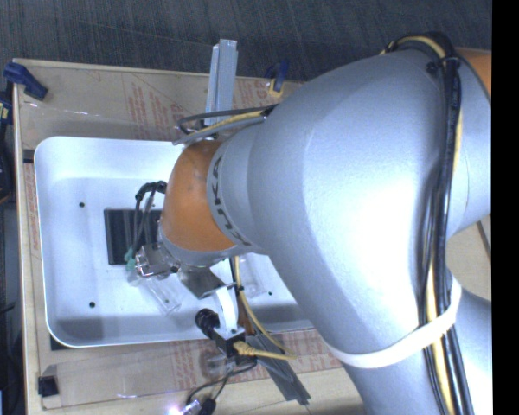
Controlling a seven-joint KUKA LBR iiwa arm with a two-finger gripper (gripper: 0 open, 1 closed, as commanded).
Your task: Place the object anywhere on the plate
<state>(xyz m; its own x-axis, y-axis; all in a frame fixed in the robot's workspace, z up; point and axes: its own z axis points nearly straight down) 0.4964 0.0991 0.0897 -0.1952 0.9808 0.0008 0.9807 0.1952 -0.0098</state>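
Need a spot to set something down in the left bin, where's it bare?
In the white bin, bare floor runs along the left wall and the near-left corner, left of the dark rectangle. The right half is crowded by the arm and gripper.

This is a robotics lab or test cell. A big grey industrial arm (355, 206) with an orange band and loose cabling hangs over a plywood-topped table (138, 89) bearing a shallow white bin (60, 171). Blue clamps (23, 78) grip the table's edge above dark carpet (242, 7).
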